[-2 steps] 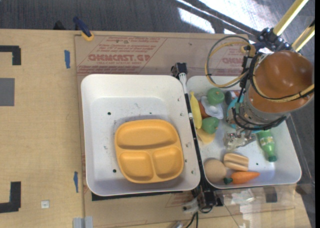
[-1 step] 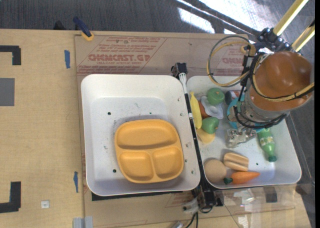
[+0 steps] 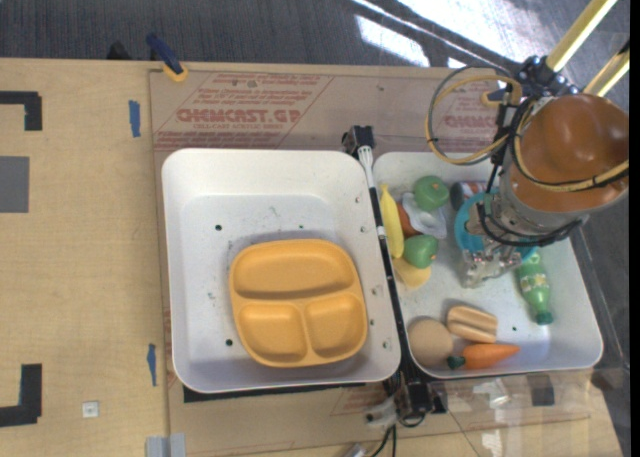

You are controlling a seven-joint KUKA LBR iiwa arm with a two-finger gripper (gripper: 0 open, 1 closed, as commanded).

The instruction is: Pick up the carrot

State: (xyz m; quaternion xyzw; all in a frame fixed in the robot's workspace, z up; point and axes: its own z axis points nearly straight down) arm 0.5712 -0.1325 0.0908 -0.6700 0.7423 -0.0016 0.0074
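carrot [image 3: 488, 353] lying flat at near edge of right bin [image 3: 590, 340], just beside tan egg-shaped item [image 3: 430, 340], bread roll [image 3: 471, 322] just behind | end effector [image 3: 484, 267] above bin middle, farther back, apart from carrot, nothing visibly clamped, open/closed can't tell | yellow divided tray [image 3: 297, 299] in left bin [image 3: 190, 245]

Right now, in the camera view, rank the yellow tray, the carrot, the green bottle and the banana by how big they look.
1. Yellow tray, by far the largest.
2. Banana.
3. Carrot and green bottle: too alike to rank.
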